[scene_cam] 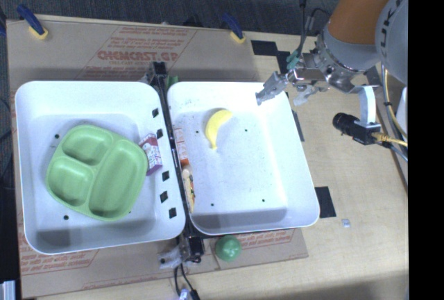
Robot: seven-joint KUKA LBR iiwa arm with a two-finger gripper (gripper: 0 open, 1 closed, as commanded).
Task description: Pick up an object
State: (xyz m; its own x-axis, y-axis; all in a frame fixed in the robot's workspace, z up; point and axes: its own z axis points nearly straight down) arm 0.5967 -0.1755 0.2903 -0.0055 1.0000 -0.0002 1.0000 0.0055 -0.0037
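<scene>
A yellow banana (217, 126) lies in the right bin (291, 180), in its far left part. My gripper (284, 93) hovers over that bin's far right corner, to the right of the banana and apart from it. It looks open, with nothing between its fingers. In the left bin (35, 111) a green divided plate (97, 170) lies flat. A small red and white packet (151, 151) rests by the plate's right edge.
A thin orange and white packet (184, 163) lies along the right bin's left wall. A green ball (227, 248) sits on the cardboard in front of the bins. Blue clamps (32, 21) (232, 26) hold the cardboard's far edge.
</scene>
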